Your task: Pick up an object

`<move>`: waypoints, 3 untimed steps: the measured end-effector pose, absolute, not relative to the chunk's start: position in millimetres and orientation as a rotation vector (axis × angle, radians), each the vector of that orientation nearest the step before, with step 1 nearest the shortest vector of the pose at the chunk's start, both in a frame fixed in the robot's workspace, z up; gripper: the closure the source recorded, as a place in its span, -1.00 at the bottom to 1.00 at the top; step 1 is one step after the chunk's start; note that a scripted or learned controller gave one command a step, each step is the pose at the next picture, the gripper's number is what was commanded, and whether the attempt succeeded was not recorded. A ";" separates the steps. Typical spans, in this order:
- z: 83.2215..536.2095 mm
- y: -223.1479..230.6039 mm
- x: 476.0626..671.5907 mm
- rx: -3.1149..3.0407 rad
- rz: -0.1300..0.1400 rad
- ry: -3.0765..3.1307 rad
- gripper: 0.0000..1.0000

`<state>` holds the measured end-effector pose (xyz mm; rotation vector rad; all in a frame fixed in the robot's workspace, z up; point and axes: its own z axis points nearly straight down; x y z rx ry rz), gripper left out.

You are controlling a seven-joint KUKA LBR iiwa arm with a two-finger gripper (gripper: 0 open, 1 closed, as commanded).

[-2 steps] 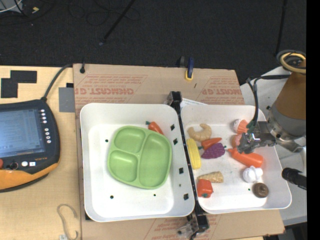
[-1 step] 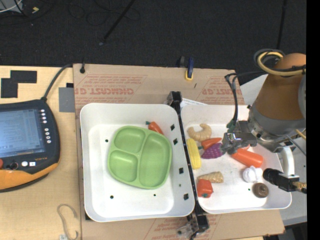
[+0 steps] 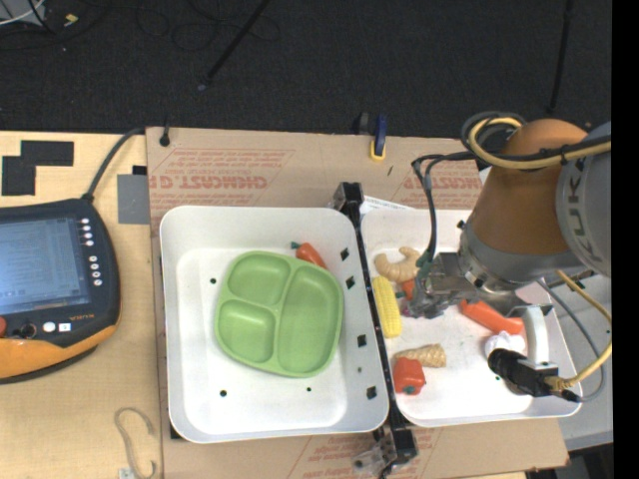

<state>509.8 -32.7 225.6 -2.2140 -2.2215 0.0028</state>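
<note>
Nearest in the right bin [image 3: 469,405], a red block [image 3: 408,375] lies close to the near left corner, with bare white floor to its right along the near wall. Just beyond the block, almost touching it, is a tan cone [image 3: 421,353]. The left bin [image 3: 200,397] has a wide strip of open floor along its near wall and up its left side. Farther in, a green plate [image 3: 280,313] with three wells takes up the middle of the left bin, its right rim close to the wall between the bins. On the other side of that wall a corn cob [image 3: 386,305] lies lengthwise against it. The gripper [image 3: 427,295] hangs low just right of the cob, and whether it is wide or narrow cannot be told; nothing can be seen held in it. A carrot [image 3: 491,316] lies to its right, partly under the arm. Beyond the gripper, a curved tan piece [image 3: 397,263] lies near the far left corner. In the left bin, a small orange piece [image 3: 311,254] lies at the plate's far rim.
</note>
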 end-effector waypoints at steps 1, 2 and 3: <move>231.7 25.2 509.6 -2.212 0.001 -2.224 1.00; 217.1 76.9 494.0 -2.213 0.005 -2.222 1.00; 217.2 82.7 492.8 -2.218 0.005 -2.219 1.00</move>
